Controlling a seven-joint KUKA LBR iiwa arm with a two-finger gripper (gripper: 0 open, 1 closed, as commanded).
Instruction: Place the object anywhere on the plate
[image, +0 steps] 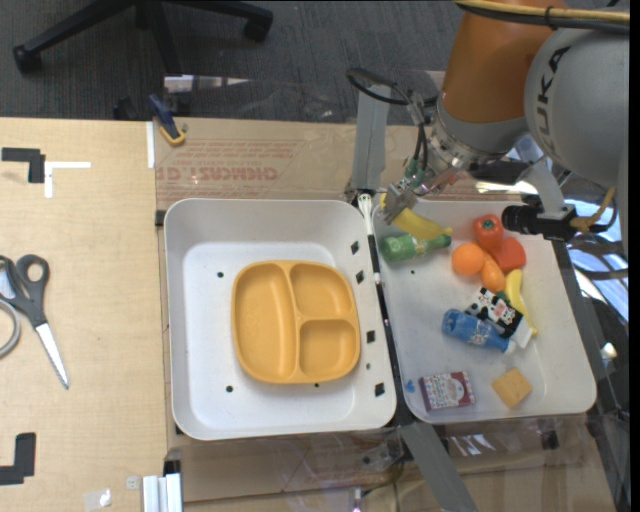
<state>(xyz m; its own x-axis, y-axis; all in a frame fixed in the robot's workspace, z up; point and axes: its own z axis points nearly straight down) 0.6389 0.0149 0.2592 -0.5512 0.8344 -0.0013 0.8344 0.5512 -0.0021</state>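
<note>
My hand (408, 192) hovers at the banana (420, 224); grip state unclear. I judge it light, smooth plastic: pinch mid-curve for the plate (296, 322).

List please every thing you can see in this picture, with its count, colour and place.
plate: 1, yellow, three compartments, in left bin
bins: 2, white, side by side
banana: 1, yellow, right bin's far left corner
bottle: 1, green, beside banana
round fruits: about 3, orange-red, right bin
blue toy: 1, right bin centre
small carton: 1, red-white, near edge
block: 1, yellow
scissors: 1, grey, bench left
arm: 1, grey-orange
gripper: 1, above banana
</note>
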